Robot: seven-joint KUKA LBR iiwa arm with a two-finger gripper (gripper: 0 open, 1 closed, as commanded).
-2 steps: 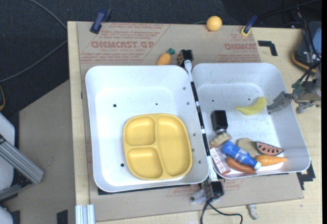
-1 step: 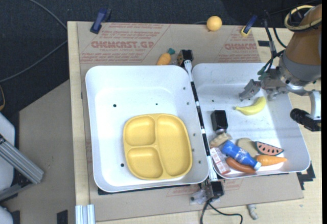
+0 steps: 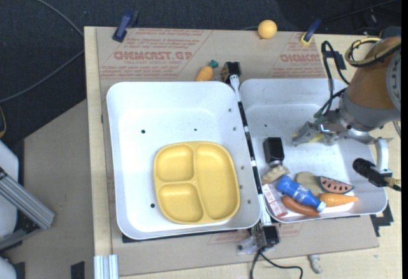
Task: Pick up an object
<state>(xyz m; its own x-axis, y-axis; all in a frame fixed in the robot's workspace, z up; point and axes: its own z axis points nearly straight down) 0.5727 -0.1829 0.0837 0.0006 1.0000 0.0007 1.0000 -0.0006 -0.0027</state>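
Yellow, a divided plate lies at the left bin's front edge. We see the gripper low over the right bin's middle, nothing between its narrow jaws. A black block sits near the left wall; bottle, carrot and melon slice crowd the front edge.

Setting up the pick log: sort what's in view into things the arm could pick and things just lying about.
For the pick, in the right bin:
gripper
black block
blue bottle
carrot
watermelon slice

Lying about:
yellow divided plate in the left bin
orange ball
blue clamp
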